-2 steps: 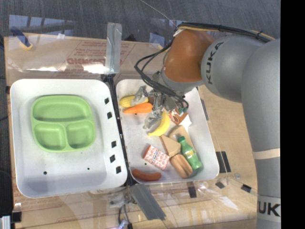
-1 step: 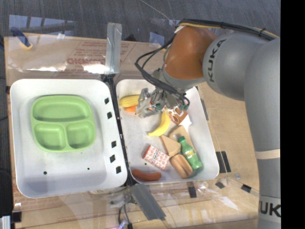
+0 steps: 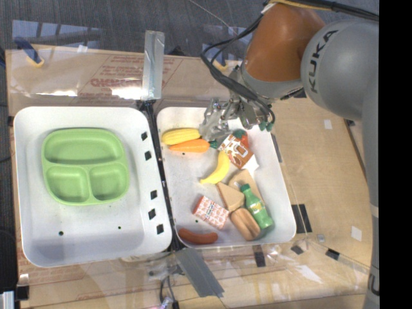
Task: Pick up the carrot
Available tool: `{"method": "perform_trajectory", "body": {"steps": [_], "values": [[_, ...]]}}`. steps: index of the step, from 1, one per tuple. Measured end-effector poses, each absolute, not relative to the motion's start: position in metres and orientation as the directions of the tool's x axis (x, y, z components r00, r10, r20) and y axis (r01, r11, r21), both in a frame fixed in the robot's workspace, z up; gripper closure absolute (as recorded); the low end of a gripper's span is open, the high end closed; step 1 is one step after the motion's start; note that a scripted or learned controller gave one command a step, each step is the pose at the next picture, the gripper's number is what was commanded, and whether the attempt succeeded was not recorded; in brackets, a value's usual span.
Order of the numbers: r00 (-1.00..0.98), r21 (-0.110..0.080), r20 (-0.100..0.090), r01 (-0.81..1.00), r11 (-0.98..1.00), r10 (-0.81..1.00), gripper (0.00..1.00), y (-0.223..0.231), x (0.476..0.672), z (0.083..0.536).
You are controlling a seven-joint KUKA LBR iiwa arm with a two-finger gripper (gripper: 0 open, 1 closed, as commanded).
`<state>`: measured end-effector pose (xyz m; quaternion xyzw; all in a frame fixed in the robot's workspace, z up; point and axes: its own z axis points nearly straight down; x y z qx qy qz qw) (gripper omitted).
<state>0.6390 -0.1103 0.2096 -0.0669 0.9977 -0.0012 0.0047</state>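
Carrot (image 3: 188,146) beside lowered arm (image 3: 302,44)

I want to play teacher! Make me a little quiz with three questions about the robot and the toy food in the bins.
1. True or false: the carrot lies in the same bin as the green divided plate.
2. Which toy touches the carrot on its far side? A) the sausage B) the corn cob C) the green bottle
3. Fill in: the gripper hovers near the carrot's ____ end, as the camera sees it.

Key
1. False: the carrot is in the right bin; the plate is in the left bin.
2. B, the corn cob.
3. Right.
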Motion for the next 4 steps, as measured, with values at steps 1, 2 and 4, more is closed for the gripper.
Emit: {"method": "perform_trajectory", "body": {"steps": [1,2,4], "values": [[-0.981,0.001,-0.005,-0.196,0.981,-0.196,1.0,-0.004,0.658,0.237],[-0.953,-0.006,-0.011,-0.304,0.953,-0.304,1.0,-0.046,0.658,0.332],[-0.672,0.01,0.004,-0.741,0.672,-0.741,1.0,-0.141,0.564,0.137]]}}
